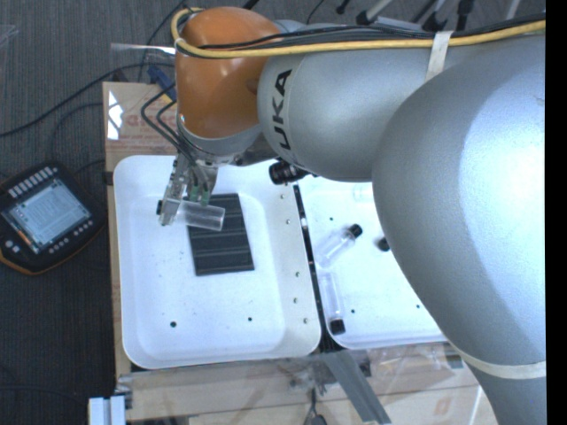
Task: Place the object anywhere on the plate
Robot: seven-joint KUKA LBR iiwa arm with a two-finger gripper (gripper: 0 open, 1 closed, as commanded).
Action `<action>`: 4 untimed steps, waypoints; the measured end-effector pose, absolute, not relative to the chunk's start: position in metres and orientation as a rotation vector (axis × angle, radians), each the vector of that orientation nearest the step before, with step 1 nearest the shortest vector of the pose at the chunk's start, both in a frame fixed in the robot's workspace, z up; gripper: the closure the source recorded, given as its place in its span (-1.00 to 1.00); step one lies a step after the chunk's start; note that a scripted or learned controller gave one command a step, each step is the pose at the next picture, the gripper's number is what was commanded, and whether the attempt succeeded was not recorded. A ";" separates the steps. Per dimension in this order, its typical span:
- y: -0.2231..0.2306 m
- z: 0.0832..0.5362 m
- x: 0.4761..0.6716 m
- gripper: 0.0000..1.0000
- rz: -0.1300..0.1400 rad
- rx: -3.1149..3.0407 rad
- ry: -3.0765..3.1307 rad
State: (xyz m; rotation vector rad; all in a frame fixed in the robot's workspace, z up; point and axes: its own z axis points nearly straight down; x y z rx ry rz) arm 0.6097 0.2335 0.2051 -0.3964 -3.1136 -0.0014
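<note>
A dark ribbed rectangular plate (223, 237) lies flat in the left white bin (151, 317). The gripper (190, 195) hangs from the orange wrist band over the plate's upper left corner. A clear plastic tube (202, 216) with a black cap at its left end lies crosswise at the fingertips, and the gripper is shut on it. The tube's right part overlaps the plate's top left corner in this view, while its capped end juts out over the white bin floor. I cannot tell whether the tube touches the plate.
In the right bin (390, 326) lie a clear tube with a black cap (339, 243) and another clear tube (332, 301) near the divider. The big grey arm covers the upper right. A pendant (42, 215) lies on the floor to the left.
</note>
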 end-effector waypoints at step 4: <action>0.233 0.232 0.493 1.00 -0.001 0.565 -3.088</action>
